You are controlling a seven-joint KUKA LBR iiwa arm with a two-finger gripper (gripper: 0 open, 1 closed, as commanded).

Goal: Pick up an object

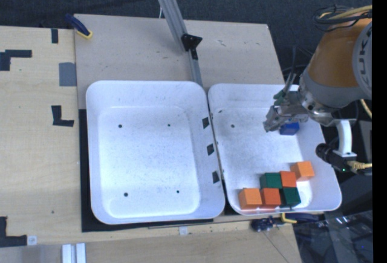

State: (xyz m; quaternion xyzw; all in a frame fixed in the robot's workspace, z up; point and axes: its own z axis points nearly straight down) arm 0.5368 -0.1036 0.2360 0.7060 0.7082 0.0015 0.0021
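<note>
Gripper (279,119) mine, poised over the right bin (242,135), touched a blue block (291,129) just at its right; whether I clasped it, I could not tell. Orange and green blocks (275,189) lay well nearer the front rim.

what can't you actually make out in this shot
- Hand, camera view: too small and blurred to tell its finger state.
- Blue block: partly covered by the hand, so whether it is gripped or just lying in the right bin is unclear.
- Green blocks: packed among orange blocks, exact count uncertain.
- Arm: cut off by the right edge.
</note>
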